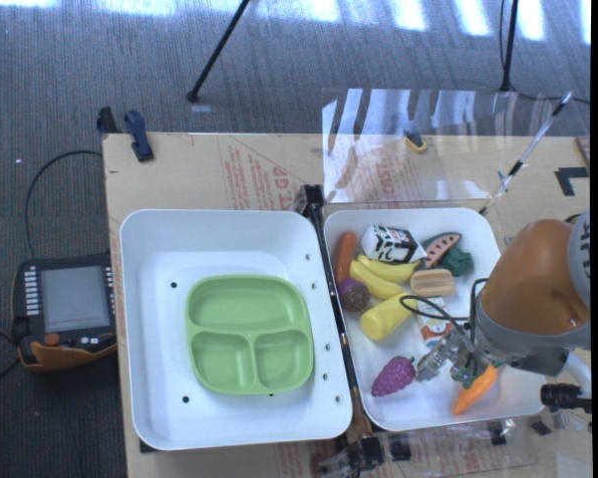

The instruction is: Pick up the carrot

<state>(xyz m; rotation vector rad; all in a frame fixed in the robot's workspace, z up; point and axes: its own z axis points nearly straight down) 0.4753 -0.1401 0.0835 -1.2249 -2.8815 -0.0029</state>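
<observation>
My claw (456, 364): low in the right bin (483, 229), grip state I cannot tell
Carrot (475, 389): touching my claw, near the bin's front edge

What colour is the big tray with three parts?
Light green; the tray shows in the camera view, inside the left white bin.

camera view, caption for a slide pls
Arm's tool low in the right bin beside the carrot; green tray in left bin.
</observation>
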